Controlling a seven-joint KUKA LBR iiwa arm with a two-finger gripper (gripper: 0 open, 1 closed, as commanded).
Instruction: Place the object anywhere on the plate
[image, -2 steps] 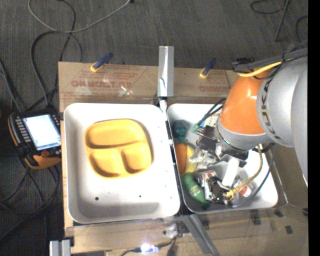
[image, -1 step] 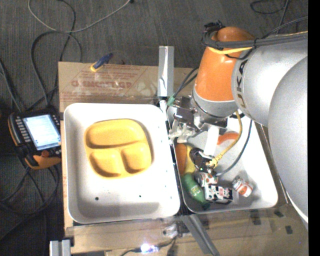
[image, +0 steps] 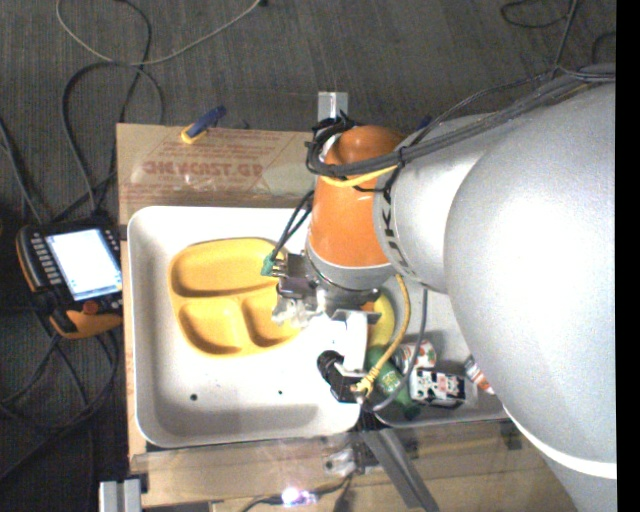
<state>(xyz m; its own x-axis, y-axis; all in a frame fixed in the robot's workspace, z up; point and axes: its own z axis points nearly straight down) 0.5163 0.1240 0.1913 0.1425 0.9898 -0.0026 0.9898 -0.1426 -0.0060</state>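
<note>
The claw (image: 292, 300) hangs over the right edge of the yellow plate (image: 215, 290) in the left bin (image: 150, 330); whether it is apart or together I cannot tell, nor where the object is. Best to lower slowly over a compartment left of the claw, where open room lies; the bin wall sits close right.

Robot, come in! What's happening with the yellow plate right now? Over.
Gripper over the plate's right edge, in the left bin. Grasp can't be seen. Small items lie in the right bin, beneath the arm.
</note>
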